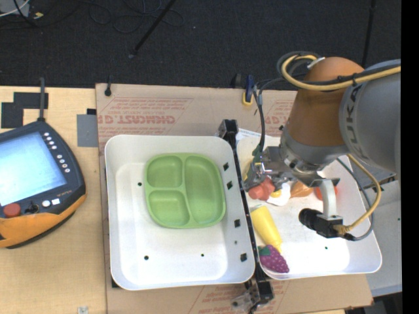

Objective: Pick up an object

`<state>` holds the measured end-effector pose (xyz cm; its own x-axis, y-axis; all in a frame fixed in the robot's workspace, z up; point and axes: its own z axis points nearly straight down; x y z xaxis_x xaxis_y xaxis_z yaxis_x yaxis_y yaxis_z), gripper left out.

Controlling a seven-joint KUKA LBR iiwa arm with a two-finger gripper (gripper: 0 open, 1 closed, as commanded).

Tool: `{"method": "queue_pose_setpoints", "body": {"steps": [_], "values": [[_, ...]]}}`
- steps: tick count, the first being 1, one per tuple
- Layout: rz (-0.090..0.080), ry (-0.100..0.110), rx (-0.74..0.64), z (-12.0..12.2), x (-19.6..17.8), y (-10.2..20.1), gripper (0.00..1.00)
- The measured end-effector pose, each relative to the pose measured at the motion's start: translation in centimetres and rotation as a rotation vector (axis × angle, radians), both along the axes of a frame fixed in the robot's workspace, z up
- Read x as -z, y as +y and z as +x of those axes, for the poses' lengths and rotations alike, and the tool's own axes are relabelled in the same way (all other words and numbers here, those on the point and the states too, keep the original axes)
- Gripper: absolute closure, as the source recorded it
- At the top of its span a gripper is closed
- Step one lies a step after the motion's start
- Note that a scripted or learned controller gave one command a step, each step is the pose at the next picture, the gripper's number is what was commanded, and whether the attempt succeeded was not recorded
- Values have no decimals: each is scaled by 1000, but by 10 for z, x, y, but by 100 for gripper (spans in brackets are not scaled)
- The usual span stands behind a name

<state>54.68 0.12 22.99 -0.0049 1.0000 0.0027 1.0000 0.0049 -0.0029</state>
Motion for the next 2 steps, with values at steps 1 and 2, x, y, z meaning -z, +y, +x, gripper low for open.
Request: {"method": "queue_pose_setpoints", "body": {"steps": [1, 2], "values": [[0, 2, -1, -2, 3, 61, 100], [-3, 2, 5, 4, 12, 70, 100]]}}
